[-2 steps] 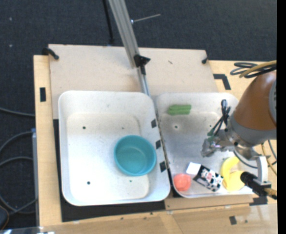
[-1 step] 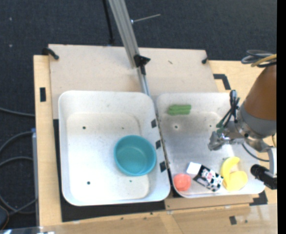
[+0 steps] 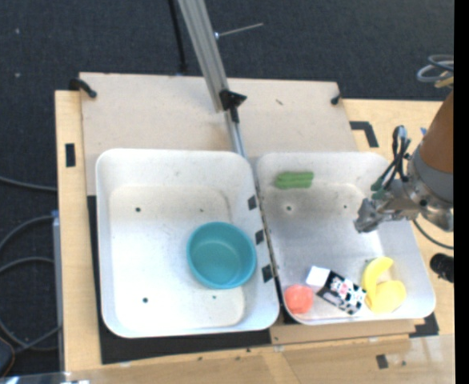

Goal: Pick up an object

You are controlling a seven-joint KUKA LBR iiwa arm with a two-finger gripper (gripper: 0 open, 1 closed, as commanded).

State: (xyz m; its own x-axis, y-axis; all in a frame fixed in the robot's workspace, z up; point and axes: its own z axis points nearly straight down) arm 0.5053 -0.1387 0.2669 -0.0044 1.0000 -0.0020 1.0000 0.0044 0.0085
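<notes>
Yellow toy [image 3: 382,286] lies in the right bin [image 3: 330,170], just below the hand [image 3: 368,217].

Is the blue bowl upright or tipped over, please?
Upright. The bowl stands in the left bin, its round rim facing up and its inside open to the camera.

A bowl [image 3: 221,254] sits in the left bin [image 3: 122,214]. Right of the bowl, a ball [image 3: 299,298], a patterned box [image 3: 340,291] and a curved toy [image 3: 382,285] lie in the right bin [image 3: 322,214].

Dark speckled carpet floor [image 3: 74,30] around pale wooden bench [image 3: 170,110].
</notes>
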